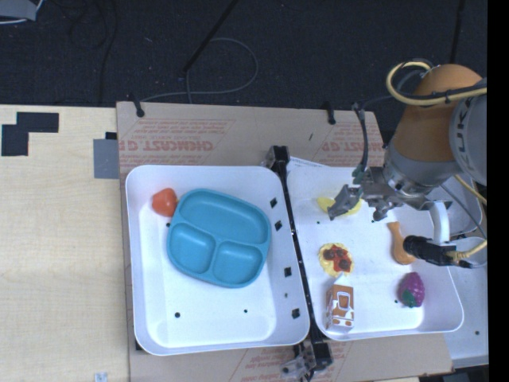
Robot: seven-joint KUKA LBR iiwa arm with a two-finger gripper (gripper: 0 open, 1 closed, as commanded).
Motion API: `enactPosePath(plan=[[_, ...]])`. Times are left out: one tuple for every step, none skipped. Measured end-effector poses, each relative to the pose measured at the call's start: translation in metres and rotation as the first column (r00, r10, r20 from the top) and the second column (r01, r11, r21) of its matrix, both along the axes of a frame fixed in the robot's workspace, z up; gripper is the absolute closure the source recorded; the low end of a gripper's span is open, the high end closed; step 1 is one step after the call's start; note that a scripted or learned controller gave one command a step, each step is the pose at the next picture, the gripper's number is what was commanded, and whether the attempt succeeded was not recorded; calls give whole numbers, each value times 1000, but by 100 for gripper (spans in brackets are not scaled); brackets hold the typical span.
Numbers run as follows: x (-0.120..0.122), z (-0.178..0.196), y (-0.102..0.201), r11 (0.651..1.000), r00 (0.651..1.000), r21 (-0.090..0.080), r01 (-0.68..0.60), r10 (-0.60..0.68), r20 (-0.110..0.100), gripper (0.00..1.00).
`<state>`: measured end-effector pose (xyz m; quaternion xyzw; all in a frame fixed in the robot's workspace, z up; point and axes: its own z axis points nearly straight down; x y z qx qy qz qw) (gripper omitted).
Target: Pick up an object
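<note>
1. White plastic, two shallow bins side by side: the left bin and the right bin, sitting on a cardboard sheet, which I'd guess is there to keep them level and in a fixed spot under the camera.
2. Next biggest is the arm, grey with an orange dome, reaching in from the right and leaning over the right bin's back half.
3. The blue divided plate lies flat in the left bin and takes up most of its floor. An orange-red ball-ish thing is just beside its upper-left edge.
4. The gripper hangs low over the back of the right bin, fingers looking spread apart with nothing between them. So released, not grasping, as far as I can judge.
5. Right under its left finger is a small yellow object, partly covered. My guess is that's the pick target, since the gripper is parked right on it.
6. Spare candidates in the right bin, all well apart: an orange curved piece, a purple berry-like toy, a yellow toy with red bits, and an orange-and-white toy near the front wall.
</note>
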<state>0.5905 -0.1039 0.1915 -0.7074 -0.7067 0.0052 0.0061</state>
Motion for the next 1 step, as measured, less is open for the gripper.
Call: enactPosePath(plan=[[3, 8, 0, 1000, 1000, -2, -2, 2, 15, 0]])
